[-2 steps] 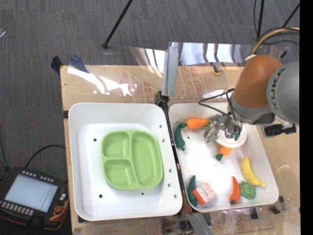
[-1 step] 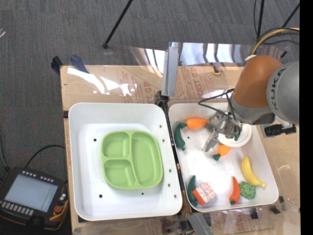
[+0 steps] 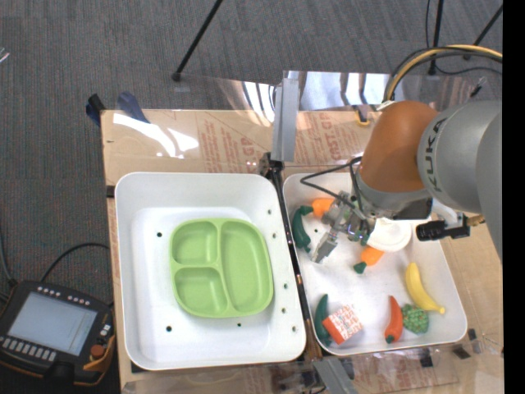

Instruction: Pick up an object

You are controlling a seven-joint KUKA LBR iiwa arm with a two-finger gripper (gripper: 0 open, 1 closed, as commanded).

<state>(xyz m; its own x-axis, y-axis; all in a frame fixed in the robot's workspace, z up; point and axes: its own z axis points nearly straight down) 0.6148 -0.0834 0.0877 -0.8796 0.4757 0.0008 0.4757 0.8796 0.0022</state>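
My tool [image 3: 328,240] hangs low over the upper left part of the right bin [image 3: 454,298], fingers pointing down and toward the left bin [image 3: 127,220]. I cannot tell whether they are spread or closed; nothing shows between them.

The nearest thing is the green pepper [image 3: 301,228], just beside my fingertips on their left, its long axis running roughly up and down the view along the bin's left wall. I judge that a short shift left would put me over it, with the fingers set across its narrow width.

An orange carrot [image 3: 323,207] lies just beyond my tool, and another carrot [image 3: 369,258] just to its right, beside a white cup [image 3: 390,235] under my wrist.

My arm [image 3: 459,158] comes in from the right, the orange band [image 3: 398,142] above the wrist, bent steeply down over the surface [image 3: 205,138].
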